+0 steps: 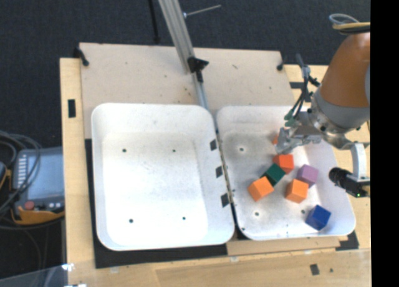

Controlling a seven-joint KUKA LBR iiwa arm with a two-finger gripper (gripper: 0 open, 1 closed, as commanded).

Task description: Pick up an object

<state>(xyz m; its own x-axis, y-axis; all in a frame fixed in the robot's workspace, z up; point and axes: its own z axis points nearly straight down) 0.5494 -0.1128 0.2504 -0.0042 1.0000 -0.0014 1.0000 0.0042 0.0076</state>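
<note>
Several small cubes lie in the right bin (pixel 246 131). A red-orange cube (pixel 285 161) sits just below my gripper (pixel 283 145), which hangs low over the bin's middle. Touching that cube's lower left is a dark green cube (pixel 274 175). An orange cube (pixel 261 188) lies further left, and another orange cube (pixel 297 190) is to the right. A purple cube (pixel 307 173) sits above that one, and a blue cube (pixel 318 216) rests near the front right corner. A sliver of orange (pixel 275 138) shows at the gripper's left side.
The left bin (pixel 156 173) stands beside the right one, with a row of dark clips (pixel 219 171) along the shared edge. A slanted metal rail (pixel 181 33) rises from behind the bins. A beige board (pixel 143 73) lies under their far side.
</note>
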